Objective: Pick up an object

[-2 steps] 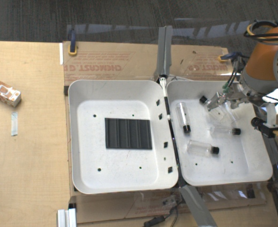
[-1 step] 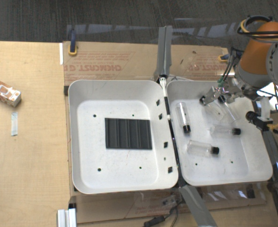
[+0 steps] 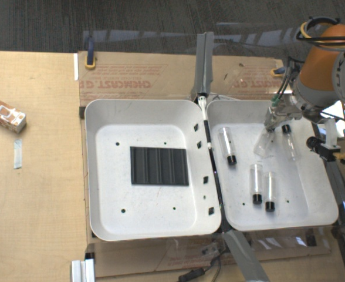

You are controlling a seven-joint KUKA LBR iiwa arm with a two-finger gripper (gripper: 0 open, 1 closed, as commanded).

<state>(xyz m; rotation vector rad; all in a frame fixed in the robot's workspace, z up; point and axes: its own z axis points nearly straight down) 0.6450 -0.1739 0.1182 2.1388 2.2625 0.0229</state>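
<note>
Four clear tubes (image 3: 229, 145) lie in the right bin (image 3: 313, 216); jaws' state unclear.

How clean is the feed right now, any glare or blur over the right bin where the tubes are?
Camera view: even, soft lighting; the right bin reads bright but not blown out; the clear tubes blend into the white apart from their black caps; the gripper area looks slightly soft, and a tube beside it is faint.
</note>
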